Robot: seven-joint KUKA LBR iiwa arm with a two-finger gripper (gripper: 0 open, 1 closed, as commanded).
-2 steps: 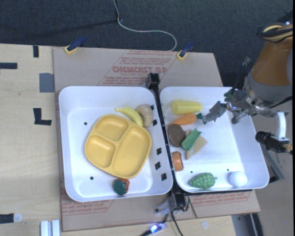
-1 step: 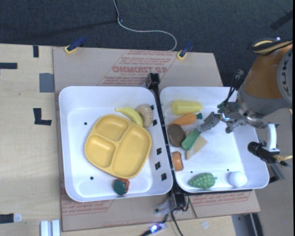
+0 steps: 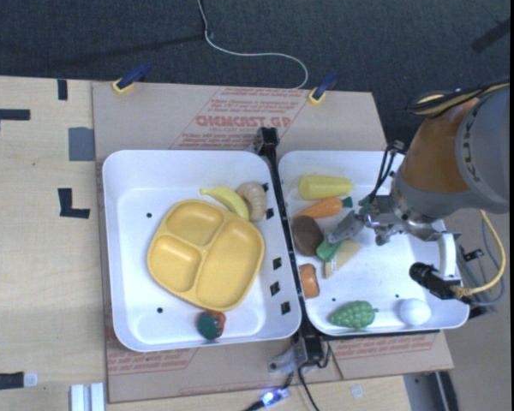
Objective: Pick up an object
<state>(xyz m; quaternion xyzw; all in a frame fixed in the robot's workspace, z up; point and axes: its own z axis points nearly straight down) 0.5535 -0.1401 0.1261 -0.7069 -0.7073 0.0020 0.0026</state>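
My gripper hangs low over the middle of the right bin, at the end of the grey and orange arm. Just left of it lie an orange carrot, a small green piece and a cream wedge. A yellow corn-like item sits at the bin's back. A brown potato shape rests against the left wall. I see nothing held in the gripper.
The right bin also holds an orange chunk, a green bumpy cluster and a white ball. In the left bin are a yellow divided plate, a banana, a beige item and a red-green fruit.
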